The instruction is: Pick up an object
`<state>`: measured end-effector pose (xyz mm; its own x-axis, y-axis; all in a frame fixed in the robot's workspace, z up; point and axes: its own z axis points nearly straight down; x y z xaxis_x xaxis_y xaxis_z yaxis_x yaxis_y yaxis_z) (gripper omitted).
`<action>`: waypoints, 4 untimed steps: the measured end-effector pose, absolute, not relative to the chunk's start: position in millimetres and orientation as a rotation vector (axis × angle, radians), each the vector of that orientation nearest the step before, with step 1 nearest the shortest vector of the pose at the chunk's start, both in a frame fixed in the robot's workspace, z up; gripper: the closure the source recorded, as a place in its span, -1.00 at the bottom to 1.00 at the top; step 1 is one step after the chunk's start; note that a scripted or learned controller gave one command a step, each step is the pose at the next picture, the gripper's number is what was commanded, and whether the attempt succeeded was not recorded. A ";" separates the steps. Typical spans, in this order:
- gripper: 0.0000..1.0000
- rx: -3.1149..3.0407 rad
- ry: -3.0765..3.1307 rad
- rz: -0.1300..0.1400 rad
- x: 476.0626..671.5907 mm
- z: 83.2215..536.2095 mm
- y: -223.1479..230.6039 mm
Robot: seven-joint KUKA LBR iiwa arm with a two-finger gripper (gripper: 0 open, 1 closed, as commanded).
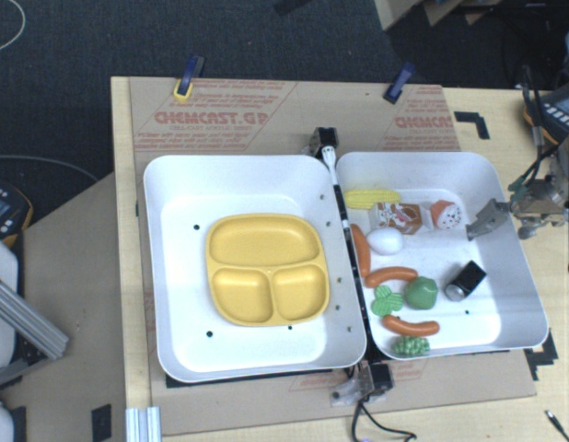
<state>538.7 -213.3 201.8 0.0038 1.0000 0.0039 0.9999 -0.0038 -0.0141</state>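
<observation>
One black block [465, 280] lies just below-left of the end effector [502, 217]

A divided tray [266, 268] is set in the left bin [165, 247]; toy foods [395, 274] are gathered right of the tray

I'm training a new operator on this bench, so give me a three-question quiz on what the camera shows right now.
1. True or false: the yellow plastic three-compartment tray lies in the left white bin.
2. Which thing lies nearest the arm's end effector? A) the small black block B) the yellow corn cob C) the green round toy vegetable
3. Fill in: the white egg lies in the ____ white bin.

Key: 1 true; 2 A; 3 right.
</observation>
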 end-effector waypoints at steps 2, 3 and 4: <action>-1.00 -2.217 -2.217 0.004 531.4 157.3 -209.8; -1.00 -2.217 -2.217 0.003 527.8 94.5 -211.5; -1.00 -2.218 -2.218 0.002 527.5 83.8 -210.9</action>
